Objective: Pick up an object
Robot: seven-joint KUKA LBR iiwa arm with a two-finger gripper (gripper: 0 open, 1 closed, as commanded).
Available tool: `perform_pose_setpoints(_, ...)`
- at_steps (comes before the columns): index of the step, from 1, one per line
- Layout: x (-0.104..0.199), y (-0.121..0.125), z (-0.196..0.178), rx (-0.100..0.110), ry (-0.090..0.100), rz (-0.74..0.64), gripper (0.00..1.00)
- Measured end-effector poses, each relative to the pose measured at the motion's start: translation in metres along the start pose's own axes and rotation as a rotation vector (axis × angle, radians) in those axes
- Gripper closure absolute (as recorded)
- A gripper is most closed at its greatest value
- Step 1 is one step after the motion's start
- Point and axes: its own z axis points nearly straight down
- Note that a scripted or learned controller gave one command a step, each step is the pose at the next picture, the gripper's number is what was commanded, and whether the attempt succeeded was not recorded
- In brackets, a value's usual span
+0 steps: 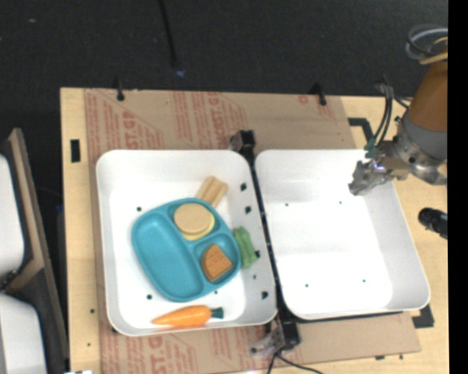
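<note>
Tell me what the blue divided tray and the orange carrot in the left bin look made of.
The blue divided tray looks like moulded plastic: uniform colour, smooth rounded compartments, a slight sheen. The orange carrot with a green top is probably toy plastic too, with even colour and a smooth surface, though soft rubber cannot be ruled out.

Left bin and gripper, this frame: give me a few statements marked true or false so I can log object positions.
1. The blue tray lies in the left bin. True.
2. The carrot lies on the blue tray. False: it lies on the bin floor, near the front wall, beside the tray.
3. The gripper hangs over the left bin. False: it is above the right bin's far right corner.
4. A round tan piece sits in one tray compartment. True.
5. The gripper holds the carrot. False: the carrot lies in the left bin.
</note>
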Motion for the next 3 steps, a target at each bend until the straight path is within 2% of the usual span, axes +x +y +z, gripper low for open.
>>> perform_pose_setpoints(1, -0.001, 0.001, -0.035, 0.002, 0.001, -0.001, 1.00)
perform_pose_setpoints(3, 0.113, 0.012, -0.014, 0.005, 0.002, -0.005, 1.00)
